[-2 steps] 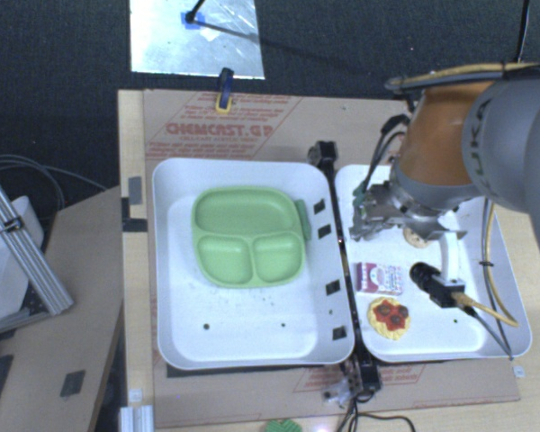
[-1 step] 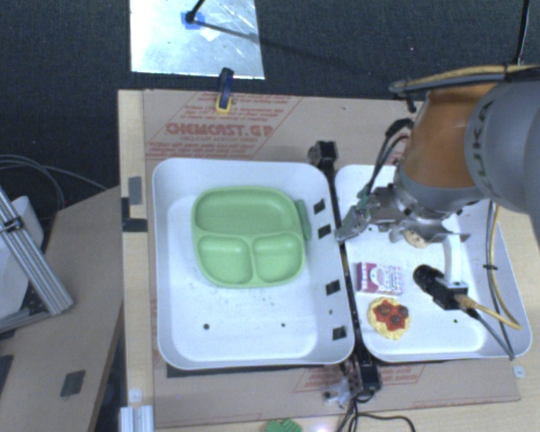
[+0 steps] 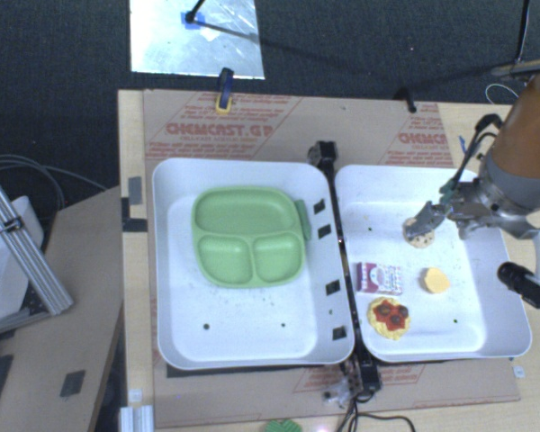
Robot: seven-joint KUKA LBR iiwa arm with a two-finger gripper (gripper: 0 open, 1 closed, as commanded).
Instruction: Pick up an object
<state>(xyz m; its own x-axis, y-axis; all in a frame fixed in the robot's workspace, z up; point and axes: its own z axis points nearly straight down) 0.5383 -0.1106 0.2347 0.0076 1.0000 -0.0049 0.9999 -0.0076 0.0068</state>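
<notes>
My gripper (image 3: pixel 425 220) reaches in from the right over the upper middle of the right bin (image 3: pixel 499 336). A small brown speckled cookie (image 3: pixel 420 235) sits right at its tip; whether it is gripped or just lying below, I cannot tell. Lower in the same bin lie a pink-and-white carton (image 3: pixel 379 278), a small yellow piece (image 3: pixel 436 281) and a round yellow toy with red toppings (image 3: pixel 389 317). These three lie apart from the gripper.
The left bin (image 3: pixel 175 331) holds a green divided plate (image 3: pixel 249 236). A black divider with clips (image 3: pixel 337 241) runs between the bins. The grey arm with its orange band (image 3: pixel 526 142) covers the right bin's upper right corner.
</notes>
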